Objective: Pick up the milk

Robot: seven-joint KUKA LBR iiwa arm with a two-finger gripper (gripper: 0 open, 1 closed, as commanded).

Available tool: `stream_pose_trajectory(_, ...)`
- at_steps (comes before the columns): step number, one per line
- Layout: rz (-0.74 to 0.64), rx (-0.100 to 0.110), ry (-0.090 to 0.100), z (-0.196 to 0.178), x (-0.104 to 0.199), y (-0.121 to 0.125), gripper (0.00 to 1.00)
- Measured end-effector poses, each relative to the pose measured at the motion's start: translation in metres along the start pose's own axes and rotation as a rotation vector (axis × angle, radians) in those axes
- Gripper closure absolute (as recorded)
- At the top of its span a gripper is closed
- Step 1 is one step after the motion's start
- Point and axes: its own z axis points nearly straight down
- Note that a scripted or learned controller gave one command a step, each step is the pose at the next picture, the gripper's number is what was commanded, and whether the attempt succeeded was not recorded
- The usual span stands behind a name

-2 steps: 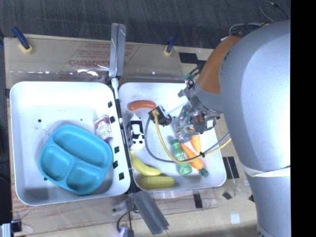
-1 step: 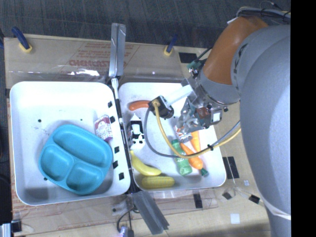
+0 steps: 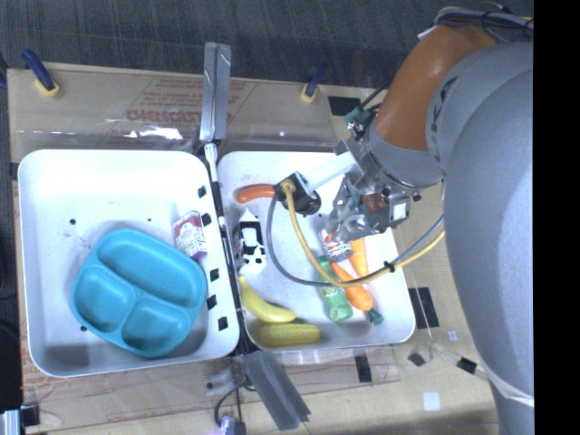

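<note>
milk (image 3: 251, 244) lying flat in rt bin, long axis up-down in view; gripper (image 3: 349, 229) state unclear

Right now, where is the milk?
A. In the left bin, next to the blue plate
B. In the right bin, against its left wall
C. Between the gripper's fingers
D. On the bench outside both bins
B: the milk lies in the right bin against its left wall, above the banana, apart from the gripper.

Bulky smooth grey arm (image 3: 494, 198) — broad orange band (image 3: 419, 84) above wrist; yellow and black cables (image 3: 299, 243) loop off the metal-and-black gripper (image 3: 349, 229).
</note>
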Motion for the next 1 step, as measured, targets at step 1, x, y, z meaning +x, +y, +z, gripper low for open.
stream_pose_trajectory(1,-0.009,0.0,-0.007,-0.0065,0.0017,-0.0005,1.0)
